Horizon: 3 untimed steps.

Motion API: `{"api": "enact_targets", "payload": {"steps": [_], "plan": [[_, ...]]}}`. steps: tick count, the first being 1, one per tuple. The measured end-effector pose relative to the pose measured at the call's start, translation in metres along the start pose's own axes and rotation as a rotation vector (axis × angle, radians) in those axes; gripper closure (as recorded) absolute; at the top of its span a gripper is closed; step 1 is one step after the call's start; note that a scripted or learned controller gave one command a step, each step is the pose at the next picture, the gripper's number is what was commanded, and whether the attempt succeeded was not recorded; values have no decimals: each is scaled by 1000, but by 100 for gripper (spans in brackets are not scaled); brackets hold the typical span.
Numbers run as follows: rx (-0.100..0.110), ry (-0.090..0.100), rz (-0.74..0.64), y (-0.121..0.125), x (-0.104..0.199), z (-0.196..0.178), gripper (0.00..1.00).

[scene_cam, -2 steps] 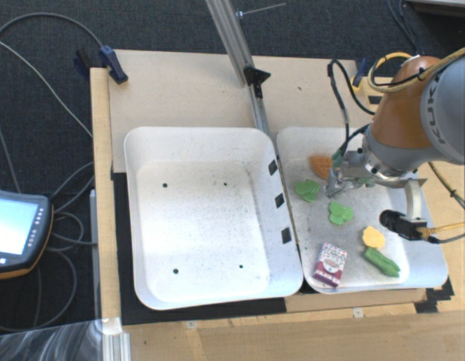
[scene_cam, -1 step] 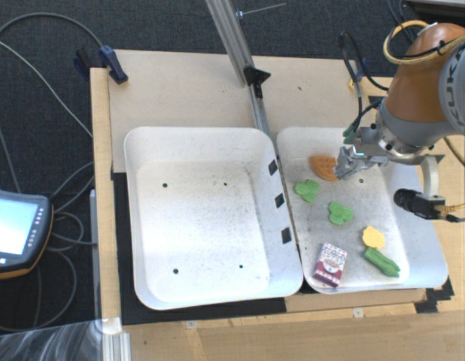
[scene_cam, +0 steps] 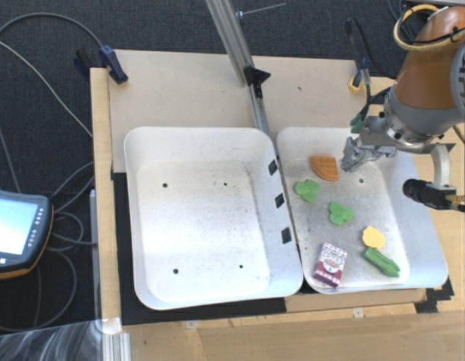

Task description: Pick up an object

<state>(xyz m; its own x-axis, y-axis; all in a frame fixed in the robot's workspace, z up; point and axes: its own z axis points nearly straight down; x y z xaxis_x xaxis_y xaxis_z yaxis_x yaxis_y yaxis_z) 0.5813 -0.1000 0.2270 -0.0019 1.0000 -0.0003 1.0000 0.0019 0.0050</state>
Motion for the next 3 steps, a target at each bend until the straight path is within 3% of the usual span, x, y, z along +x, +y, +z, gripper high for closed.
{"api": "enact_targets", "payload": {"steps": [2,3], "plan": [[3,2,-5,1,103,-13,100],[5,3,-6,9,161,-1,100]]}}
